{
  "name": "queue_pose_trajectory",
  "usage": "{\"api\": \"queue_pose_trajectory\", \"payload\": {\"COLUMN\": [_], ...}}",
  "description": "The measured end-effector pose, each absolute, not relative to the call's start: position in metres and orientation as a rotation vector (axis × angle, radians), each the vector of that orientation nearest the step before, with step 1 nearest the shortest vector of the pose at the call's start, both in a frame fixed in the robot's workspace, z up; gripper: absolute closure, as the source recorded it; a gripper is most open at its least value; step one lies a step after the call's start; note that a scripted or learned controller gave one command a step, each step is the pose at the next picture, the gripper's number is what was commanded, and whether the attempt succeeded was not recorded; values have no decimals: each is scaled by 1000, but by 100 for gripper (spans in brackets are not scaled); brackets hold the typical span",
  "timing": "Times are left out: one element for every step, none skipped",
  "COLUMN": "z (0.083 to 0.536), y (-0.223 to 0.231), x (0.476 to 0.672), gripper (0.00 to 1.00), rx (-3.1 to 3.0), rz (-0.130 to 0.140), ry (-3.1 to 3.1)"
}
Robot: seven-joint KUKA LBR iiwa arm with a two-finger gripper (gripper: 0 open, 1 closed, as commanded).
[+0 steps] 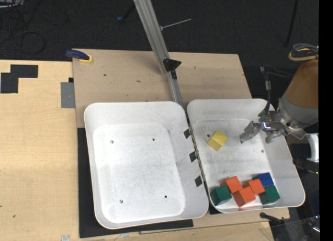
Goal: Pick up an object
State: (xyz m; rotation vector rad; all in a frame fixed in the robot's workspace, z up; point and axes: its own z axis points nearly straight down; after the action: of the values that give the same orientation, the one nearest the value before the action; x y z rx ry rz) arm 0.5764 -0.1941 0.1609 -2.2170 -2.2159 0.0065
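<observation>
Over the right bin [283, 154], we see the gripper [258, 132] reaching in from the right, its grey fingers [248, 133] spread apart and pointing left, with nothing between them. We cannot tell whether the tips touch the bin floor; they sit above the bin's upper right part, close to the right wall.

The nearest object we find is a yellow block [217, 140], lying tilted on the bin floor to the left of the gripper, apart from it, with bare white floor between the two. It also sits clear of the bin's left wall.

Along the bin's near edge we count a tight cluster: an orange block [233, 184], a second orange block [243, 197] and a third orange block [256, 186], flanked by a green block [222, 195] on the left and another green block [269, 197] on the right, with a blue block [266, 178] just behind. These press against each other, and the cluster lies near the front rim.

We note open floor across the middle of the right bin, between the yellow block and the cluster. The left bin [93, 115] lies just beside the right one, their rims meeting at a line of small black clips [192, 155]. Behind the bins, a slanted aluminium rail [153, 32] rises from the bench [208, 73], well apart from the gripper.
</observation>
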Motion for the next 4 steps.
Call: {"api": "queue_pose_trajectory", "payload": {"z": [117, 129, 193, 251], "y": [-190, -191, -194, -201], "x": [574, 575, 577, 585], "gripper": [0, 100, 100, 100], "rx": [-2217, -2225, -2222, -2224], "rz": [6, 3, -3, -3], "ry": [-2215, -2212, -2226, -2225]}}
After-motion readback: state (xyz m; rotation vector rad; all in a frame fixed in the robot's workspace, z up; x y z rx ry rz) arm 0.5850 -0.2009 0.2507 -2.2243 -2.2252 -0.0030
